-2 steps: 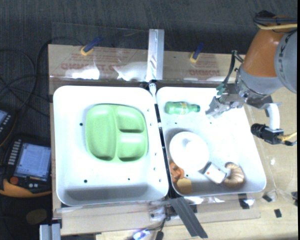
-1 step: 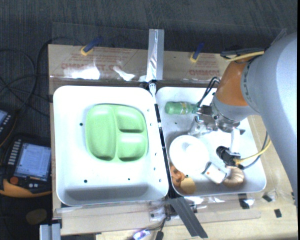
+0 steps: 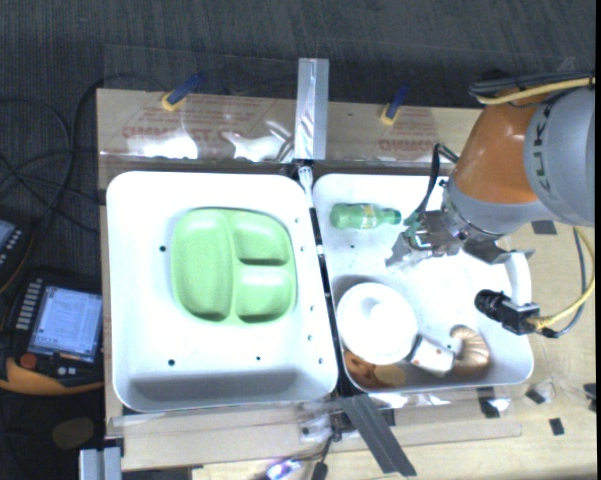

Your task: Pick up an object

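On the worktop [image 3: 120, 108], the left bin [image 3: 130, 298] holds a green divided plate [image 3: 235, 265] lying flat near its middle, well apart from the arm's reach for now. Across the central divider, the right bin [image 3: 525, 363] carries the candidates for picking: a green bottle [image 3: 365, 215] lying on its side near the far wall, a white bowl [image 3: 377, 321] nearer the front, and beside it a brown pastry-like item [image 3: 370, 371], a small white piece [image 3: 432, 358] and a curled brown object [image 3: 472, 345] crowded along the front wall. The tool [image 3: 408, 248] hangs between bottle and bowl, just beside the bottle's cap end; nothing sits between its fingers, though whether they are spread or closed I cannot tell. Judging by this position, the bottle seems the likeliest target.
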Motion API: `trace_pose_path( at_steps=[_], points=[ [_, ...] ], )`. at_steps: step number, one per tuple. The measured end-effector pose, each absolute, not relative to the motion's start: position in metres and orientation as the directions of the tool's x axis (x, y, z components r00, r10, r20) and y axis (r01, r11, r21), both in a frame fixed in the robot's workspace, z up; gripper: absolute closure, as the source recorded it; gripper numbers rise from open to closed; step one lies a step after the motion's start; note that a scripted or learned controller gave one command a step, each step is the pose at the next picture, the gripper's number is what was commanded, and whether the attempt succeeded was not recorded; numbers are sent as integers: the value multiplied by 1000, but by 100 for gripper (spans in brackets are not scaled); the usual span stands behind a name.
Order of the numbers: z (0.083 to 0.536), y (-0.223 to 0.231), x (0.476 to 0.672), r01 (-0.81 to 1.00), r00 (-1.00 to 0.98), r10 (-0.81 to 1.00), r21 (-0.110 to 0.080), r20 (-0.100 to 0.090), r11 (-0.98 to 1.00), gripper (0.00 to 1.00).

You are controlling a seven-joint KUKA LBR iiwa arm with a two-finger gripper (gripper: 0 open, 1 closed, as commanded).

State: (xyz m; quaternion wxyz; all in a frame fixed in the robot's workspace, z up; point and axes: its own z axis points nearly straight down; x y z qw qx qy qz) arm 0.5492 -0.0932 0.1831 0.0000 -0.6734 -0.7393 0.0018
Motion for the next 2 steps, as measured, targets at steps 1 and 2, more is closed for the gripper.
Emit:
trace_pose_path(
  at_steps=[1, 2],
  points=[
    [183, -93, 549, 996, -93, 996, -3, -2, 93, 0],
    [140, -132, 602, 995, -102, 995, -4, -3, 102, 0]
  ],
)
